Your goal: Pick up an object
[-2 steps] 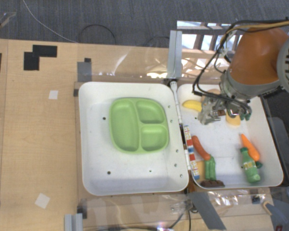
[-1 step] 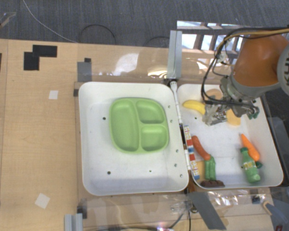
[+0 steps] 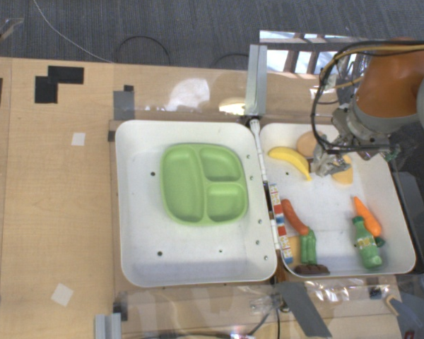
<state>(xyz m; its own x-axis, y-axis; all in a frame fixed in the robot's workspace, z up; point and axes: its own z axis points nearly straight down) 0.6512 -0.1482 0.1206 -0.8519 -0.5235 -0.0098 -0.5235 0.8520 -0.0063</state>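
Observation:
My gripper [image 3: 328,165] hangs low over the back of the right bin [image 3: 403,221], under the orange band of the arm [image 3: 389,83]. A yellow banana [image 3: 290,159] lies just to its left. A tan round item [image 3: 307,144] sits behind the banana, partly hidden by the wrist. A yellow wedge [image 3: 344,174] pokes out right beside the gripper. Farther forward lie an orange carrot [image 3: 367,217], a green bottle [image 3: 368,246], a red sausage-like piece [image 3: 294,217], a small green item [image 3: 308,246] and a brown piece [image 3: 311,268].
The left bin [image 3: 138,253] holds a green divided plate [image 3: 202,183]. A metal post [image 3: 255,83] stands at the back between the bins. Cables loop around the wrist. Wooden bench top stretches to the left.

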